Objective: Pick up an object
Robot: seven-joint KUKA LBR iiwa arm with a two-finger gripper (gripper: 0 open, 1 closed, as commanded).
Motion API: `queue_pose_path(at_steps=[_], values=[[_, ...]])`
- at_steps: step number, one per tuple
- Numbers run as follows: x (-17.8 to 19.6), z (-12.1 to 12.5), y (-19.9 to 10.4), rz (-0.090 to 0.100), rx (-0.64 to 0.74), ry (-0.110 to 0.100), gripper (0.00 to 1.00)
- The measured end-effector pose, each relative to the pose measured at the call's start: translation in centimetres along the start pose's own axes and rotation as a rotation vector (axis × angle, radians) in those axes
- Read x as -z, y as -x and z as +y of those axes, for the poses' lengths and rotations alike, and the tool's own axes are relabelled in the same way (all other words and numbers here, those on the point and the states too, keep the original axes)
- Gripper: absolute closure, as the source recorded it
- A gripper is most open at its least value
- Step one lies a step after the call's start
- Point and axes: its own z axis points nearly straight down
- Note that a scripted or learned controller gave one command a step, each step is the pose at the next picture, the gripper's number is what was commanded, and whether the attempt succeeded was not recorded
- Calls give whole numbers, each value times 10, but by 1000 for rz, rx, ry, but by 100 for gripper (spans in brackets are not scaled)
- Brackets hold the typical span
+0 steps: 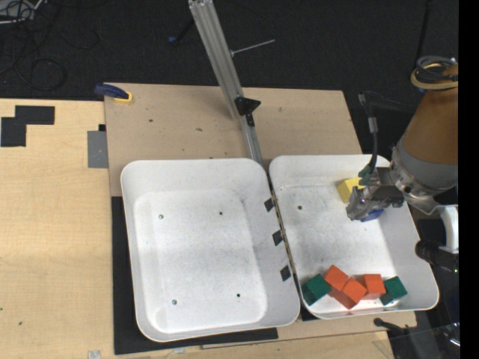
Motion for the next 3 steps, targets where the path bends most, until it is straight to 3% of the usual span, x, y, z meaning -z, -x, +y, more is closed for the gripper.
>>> queue_pose_path(at_steps=[3], values=[[-32,-25,-149,-1,0,-3,100]])
